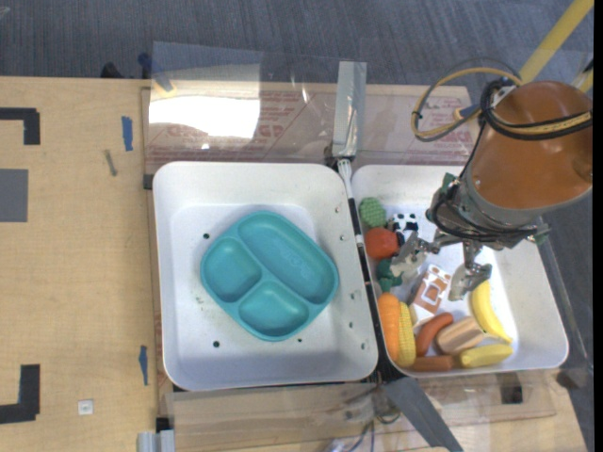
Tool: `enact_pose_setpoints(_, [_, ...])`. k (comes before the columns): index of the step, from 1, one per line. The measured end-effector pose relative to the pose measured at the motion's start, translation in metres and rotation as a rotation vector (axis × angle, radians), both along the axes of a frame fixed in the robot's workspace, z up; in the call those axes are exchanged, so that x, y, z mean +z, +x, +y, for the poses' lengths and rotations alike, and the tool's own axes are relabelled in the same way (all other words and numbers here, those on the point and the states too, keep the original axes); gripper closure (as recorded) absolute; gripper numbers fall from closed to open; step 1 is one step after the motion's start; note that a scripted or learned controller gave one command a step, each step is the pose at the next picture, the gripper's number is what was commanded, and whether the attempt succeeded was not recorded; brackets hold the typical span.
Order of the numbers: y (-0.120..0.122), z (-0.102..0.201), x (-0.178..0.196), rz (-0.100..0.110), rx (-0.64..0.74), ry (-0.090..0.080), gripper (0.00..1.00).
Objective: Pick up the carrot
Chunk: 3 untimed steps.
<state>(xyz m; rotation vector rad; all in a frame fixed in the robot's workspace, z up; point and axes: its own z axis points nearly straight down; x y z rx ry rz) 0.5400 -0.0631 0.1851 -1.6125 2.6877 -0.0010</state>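
The carrot (387, 314) is an orange piece lying along the left wall of the right bin (546, 295), pressed against a yellow corn cob (405, 330). My gripper (442, 266) hangs over the middle of that bin, up and to the right of the carrot and apart from it. Its two fingers (474, 278) are spread open, with nothing gripped between them. A small orange-and-white packet (431, 290) lies on the bin floor just below the fingers. The arm's wide orange band (532, 149) hides the bin's back right part.
Around the carrot lie a red-orange round piece (382, 243), a green bumpy piece (374, 212), a sausage (433, 331), a bread roll (460, 335) and a banana (486, 311). The left bin (179, 347) holds a teal divided plate (269, 273).
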Motion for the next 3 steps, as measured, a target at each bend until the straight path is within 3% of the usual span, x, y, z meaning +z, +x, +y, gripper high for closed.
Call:
enact_pose_setpoints(1, [-0.06, 0.025, 0.0, 0.005, 0.021, 0.0, 0.0])
enact_pose_setpoints(2, [-0.06, 0.078, 0.0, 0.006, 0.08, 0.0, 0.0])
enact_pose_setpoints(3, [-0.038, 0.015, -0.001, 0.001, 0.298, -0.002, 0.0])
